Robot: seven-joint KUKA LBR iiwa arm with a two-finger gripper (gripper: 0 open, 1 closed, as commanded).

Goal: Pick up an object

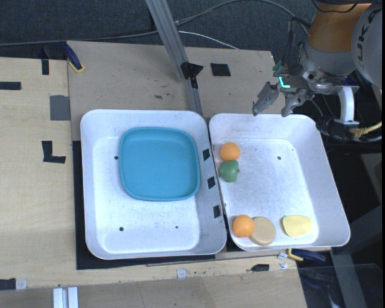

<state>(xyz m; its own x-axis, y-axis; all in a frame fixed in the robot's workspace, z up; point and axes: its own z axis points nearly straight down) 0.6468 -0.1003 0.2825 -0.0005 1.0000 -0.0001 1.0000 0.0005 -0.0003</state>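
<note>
My gripper (pixel 276 105) hangs over the far rim of the right bin (pixel 321 146), its two fingers spread apart and open with nothing between them. In that bin, an orange ball (pixel 230 151) and a green ball (pixel 229 171) lie against the left wall. Along the near wall sit a second orange ball (pixel 243 226), a tan round piece (pixel 263 230) and a yellow piece (pixel 297 225). The gripper is well above and behind all of them.
The left bin (pixel 96 172) holds a blue square plate (pixel 159 163). A grey metal pole (pixel 173 37) slants down to the gap between the bins at the back. Cables hang beside the arm at right.
</note>
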